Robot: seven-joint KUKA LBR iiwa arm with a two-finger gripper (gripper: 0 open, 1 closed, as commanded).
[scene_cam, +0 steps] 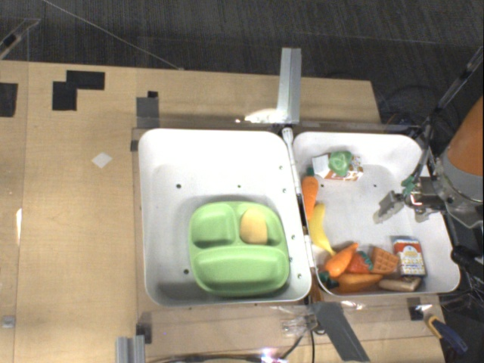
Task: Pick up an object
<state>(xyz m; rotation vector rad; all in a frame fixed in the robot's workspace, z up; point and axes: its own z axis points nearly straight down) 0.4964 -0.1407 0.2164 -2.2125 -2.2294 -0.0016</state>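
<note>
Two white bins are shown side by side at centre frame. In the left bin (pixel 162 203), a green divided plate (pixel 238 267) is seen with a yellow, egg-shaped object (pixel 255 225) in its upper right compartment. The right bin (pixel 378 153) holds the candidate objects: an orange carrot (pixel 310 193) and a yellow banana (pixel 319 229) along its left wall, a green-and-white item (pixel 338 165) near the top, a red-labelled carton (pixel 409 256) at lower right. The gripper (pixel 391 206) is seen above bare bin floor, right of centre; its fingers are parted, with nothing between them.
</note>
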